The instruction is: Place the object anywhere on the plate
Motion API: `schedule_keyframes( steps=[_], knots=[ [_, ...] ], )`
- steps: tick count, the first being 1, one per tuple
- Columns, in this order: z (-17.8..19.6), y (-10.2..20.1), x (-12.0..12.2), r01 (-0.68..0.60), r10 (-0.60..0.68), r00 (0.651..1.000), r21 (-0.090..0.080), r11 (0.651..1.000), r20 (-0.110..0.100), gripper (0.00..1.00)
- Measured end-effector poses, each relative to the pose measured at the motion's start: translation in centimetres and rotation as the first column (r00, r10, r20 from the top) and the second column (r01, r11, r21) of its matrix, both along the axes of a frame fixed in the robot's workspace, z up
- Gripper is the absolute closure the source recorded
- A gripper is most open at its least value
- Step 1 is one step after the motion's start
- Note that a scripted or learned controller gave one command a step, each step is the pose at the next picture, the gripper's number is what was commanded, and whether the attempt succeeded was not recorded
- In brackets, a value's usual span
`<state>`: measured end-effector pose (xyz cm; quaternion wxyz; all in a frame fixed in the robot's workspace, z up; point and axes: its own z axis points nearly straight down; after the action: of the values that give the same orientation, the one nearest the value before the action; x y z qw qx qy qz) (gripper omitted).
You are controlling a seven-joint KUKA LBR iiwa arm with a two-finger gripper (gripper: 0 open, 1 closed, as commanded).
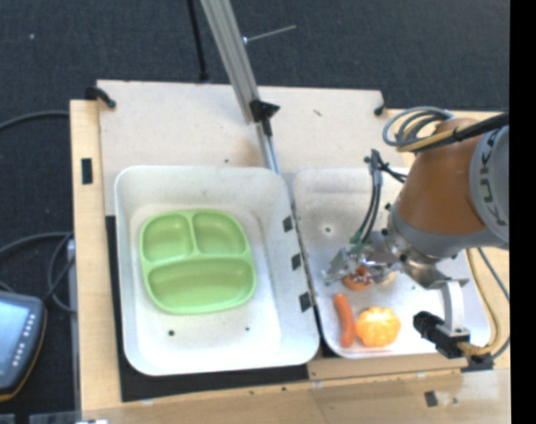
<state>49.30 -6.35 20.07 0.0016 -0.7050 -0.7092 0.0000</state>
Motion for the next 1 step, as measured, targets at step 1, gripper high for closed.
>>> schedule_keyframes(
  steps=[1],
  knots=[
    [0.01, 7.67, -0.25, -0.004, 0.004, 1.0, 0.001, 1.0, 0.003, 0.0]
  ],
)
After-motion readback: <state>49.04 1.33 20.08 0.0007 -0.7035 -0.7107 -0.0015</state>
